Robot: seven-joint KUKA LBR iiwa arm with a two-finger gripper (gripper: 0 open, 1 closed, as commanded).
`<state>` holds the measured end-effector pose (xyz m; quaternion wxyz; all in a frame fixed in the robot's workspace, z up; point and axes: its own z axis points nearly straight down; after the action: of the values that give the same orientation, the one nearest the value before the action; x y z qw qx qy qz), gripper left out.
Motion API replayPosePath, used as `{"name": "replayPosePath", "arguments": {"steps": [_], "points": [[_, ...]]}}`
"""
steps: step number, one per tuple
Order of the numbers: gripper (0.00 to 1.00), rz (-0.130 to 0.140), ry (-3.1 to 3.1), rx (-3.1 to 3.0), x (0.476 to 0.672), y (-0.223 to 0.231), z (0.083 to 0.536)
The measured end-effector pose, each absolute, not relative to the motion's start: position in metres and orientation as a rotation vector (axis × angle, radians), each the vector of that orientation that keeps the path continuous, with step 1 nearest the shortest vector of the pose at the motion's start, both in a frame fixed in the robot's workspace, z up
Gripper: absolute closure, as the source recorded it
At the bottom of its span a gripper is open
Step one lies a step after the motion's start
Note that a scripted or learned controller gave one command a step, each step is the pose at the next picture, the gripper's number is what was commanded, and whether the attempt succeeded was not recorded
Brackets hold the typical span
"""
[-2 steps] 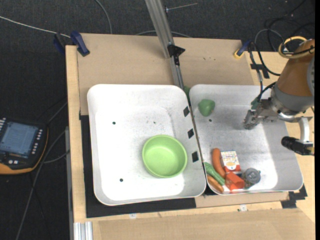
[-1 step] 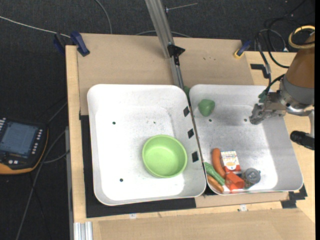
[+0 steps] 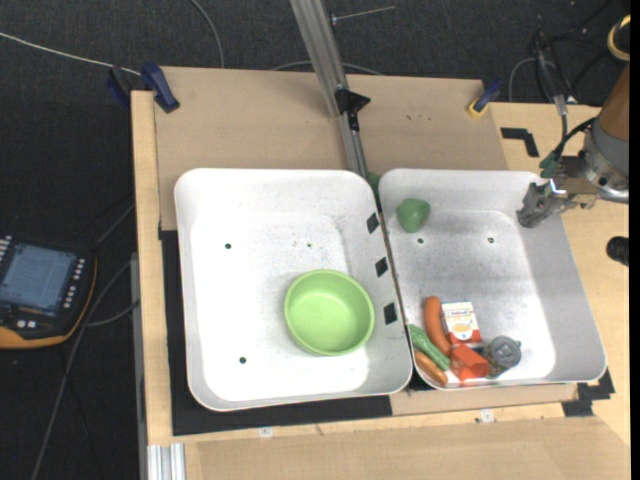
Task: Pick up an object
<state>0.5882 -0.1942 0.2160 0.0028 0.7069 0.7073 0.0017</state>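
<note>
Camera view, looking down at a slant, has the grey two-finger gripper (image 3: 534,208) at the upper right rim of the right shallow white bin (image 3: 560,298), with the arm reaching in from the right edge; whether it is clenched or released I cannot tell, and nothing shows between its tips. A small green rounded object (image 3: 412,212) lies near that bin's upper left corner, well apart from the gripper, with bare white floor between them. Crowded into the bin's lower left corner are an orange carrot-shaped toy (image 3: 434,320), a small white and orange carton (image 3: 459,320), a red block (image 3: 468,361) and a dark grey round piece (image 3: 503,350), all touching or just beside one another and close to the near rim. The middle and right of this bin stay open. In the left shallow white bin (image 3: 210,218), a light green plastic bowl (image 3: 329,313) sits upright toward the lower right, near the dividing edge, leaving wide bare room to its left and above.
</note>
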Motion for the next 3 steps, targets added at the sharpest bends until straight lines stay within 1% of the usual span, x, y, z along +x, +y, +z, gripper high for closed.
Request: {"name": "replayPosePath", "arguments": {"steps": [1, 2, 3], "points": [[1.0, 0.003, 2.22, 2.219, 0.589, -0.194, 0.24], [1.0, 0.002, 2.227, 2.216, 0.594, -0.137, 0.238], [1.0, 0.003, 2.227, 2.216, 0.58, -0.084, 0.242]]}}
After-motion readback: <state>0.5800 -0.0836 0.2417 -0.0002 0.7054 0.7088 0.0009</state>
